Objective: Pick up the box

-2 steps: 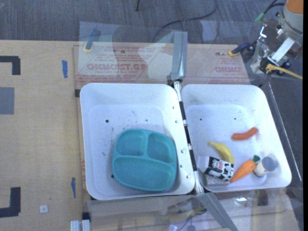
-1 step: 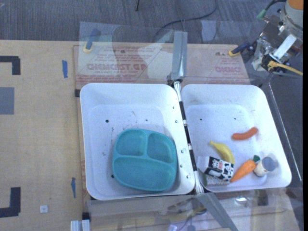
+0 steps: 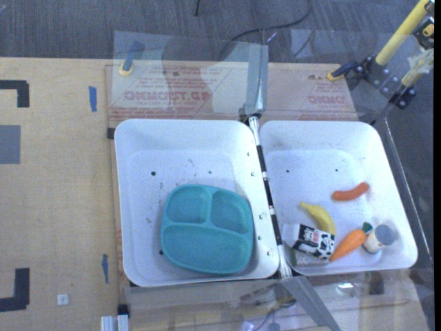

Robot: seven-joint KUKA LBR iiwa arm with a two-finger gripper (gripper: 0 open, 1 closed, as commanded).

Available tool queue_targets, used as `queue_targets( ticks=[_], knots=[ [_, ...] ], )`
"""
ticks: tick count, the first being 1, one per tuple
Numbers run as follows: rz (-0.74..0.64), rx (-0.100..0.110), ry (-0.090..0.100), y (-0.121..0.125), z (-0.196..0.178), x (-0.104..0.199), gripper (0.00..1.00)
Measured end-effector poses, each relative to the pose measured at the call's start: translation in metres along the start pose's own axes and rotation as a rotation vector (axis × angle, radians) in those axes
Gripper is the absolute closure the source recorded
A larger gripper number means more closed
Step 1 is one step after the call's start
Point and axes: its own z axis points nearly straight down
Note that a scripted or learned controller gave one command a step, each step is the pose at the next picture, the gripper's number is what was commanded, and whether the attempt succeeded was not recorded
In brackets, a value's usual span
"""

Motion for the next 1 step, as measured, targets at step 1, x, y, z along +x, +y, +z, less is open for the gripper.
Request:
queue_targets(
  ticks=[1],
  knots=[
    [-0.087,0.004,-0.002,-0.0185,-0.0016,0.0067,1.0]
  ],
)
